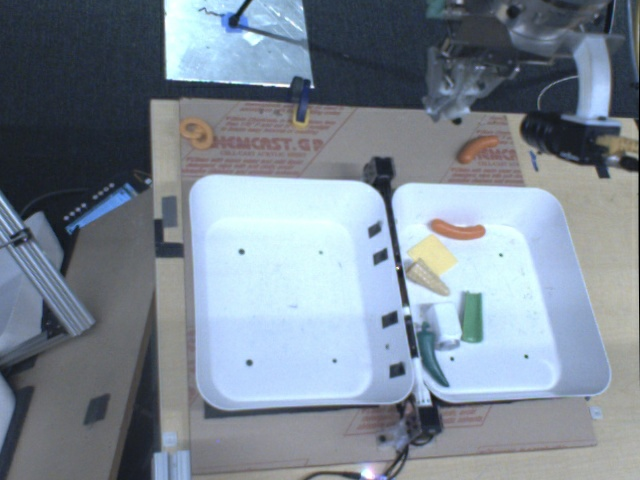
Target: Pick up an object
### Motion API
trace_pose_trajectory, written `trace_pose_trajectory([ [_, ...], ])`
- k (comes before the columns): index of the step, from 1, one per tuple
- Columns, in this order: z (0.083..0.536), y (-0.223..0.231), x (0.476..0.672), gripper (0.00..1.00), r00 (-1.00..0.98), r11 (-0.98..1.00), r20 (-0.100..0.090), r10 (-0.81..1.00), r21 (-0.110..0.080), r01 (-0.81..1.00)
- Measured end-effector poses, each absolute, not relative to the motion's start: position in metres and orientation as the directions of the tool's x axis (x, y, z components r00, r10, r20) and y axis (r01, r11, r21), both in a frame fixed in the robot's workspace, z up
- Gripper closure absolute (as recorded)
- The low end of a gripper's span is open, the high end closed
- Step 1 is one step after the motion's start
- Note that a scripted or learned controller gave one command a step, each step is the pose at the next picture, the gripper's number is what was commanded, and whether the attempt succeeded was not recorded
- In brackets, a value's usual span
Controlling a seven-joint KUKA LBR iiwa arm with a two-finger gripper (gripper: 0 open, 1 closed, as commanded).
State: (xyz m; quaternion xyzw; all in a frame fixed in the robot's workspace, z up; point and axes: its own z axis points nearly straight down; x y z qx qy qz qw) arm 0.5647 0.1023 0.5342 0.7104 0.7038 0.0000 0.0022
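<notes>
Claw: the claw (447,108) hangs above the worktop (420,143) behind the right bin (575,268); its grip cannot be told.
Targets: sausage (458,231), yellow block (432,254) and green stick (471,316) in the right bin.
Risk: crowded pieces near the divider may slip aside.

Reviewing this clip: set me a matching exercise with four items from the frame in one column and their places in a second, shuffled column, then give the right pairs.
Things:
1. sausage in the right bin
2. sausage on the board
3. pretzel
4. gripper

Places:
A. on the cardboard beyond the left bin's far left corner
B. raised above the bench's far edge, beyond the right bin
C. inside a bin, near its far wall, just beyond the yellow cheese slice
D. on the cardboard just past the right bin's far rim

Pairs: 1-C, 2-D, 3-A, 4-B
</notes>
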Motion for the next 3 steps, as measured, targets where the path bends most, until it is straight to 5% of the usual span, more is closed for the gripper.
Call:
trace_pose_trajectory([
  [1,0.536,0.132,0.483,1.00,-0.008,0.008,0.003,1.000,0.002,1.000],
  [2,0.535,0.074,0.510,1.00,0.005,-0.005,-0.001,1.000,0.003,1.000],
  [3,0.524,0.118,0.485,1.00,-0.008,0.008,0.002,1.000,0.001,1.000],
])
